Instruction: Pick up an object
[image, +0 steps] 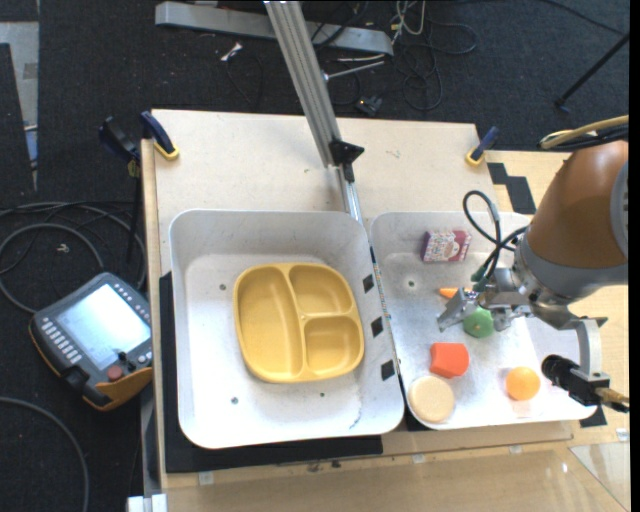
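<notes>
Left bin (200, 250): yellow divided plate (298, 322). Right bin (400, 240): pink box (445, 245), orange block (450, 359), cream disc (433, 398), orange ball (522, 383). Gripper (468, 312) clamped on green object (478, 322).

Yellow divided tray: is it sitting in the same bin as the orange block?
No, the yellow divided tray lies in the left bin, while the orange block sits in the right bin.

bench (260, 150): pale wooden top | bears two shallow white bins side by side: left bin (195, 300), right bin (400, 260) | yellow-tipped clamps at back corners (160, 140), (480, 148)
</notes>
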